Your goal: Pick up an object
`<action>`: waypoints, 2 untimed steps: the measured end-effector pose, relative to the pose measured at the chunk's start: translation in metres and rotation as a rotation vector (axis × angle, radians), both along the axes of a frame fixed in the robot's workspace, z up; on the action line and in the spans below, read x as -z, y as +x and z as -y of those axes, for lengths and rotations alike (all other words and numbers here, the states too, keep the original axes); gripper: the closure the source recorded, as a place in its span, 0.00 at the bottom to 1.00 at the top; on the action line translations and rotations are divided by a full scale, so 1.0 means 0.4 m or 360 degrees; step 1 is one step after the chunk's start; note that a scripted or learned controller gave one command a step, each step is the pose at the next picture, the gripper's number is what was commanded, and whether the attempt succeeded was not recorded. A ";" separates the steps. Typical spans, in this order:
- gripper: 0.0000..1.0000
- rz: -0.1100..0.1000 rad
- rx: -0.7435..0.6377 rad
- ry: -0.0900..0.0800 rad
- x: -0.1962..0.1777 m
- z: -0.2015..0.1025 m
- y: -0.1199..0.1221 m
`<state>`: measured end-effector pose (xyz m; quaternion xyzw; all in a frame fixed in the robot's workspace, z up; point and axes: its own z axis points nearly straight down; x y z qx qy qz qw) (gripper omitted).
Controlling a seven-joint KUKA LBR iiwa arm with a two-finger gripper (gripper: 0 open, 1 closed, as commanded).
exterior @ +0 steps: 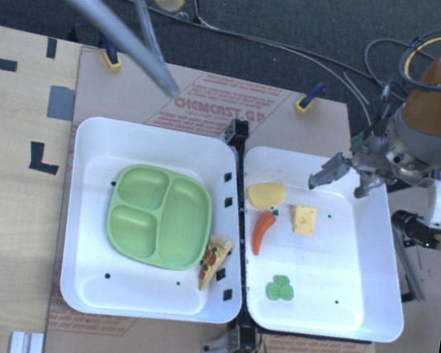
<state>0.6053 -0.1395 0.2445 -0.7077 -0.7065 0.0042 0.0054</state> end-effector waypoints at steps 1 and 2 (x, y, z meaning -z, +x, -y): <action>0.00 0.0020 -0.0005 -0.0003 -0.019 -0.001 0.006; 0.00 0.0013 -0.0003 -0.0005 0.093 0.009 0.007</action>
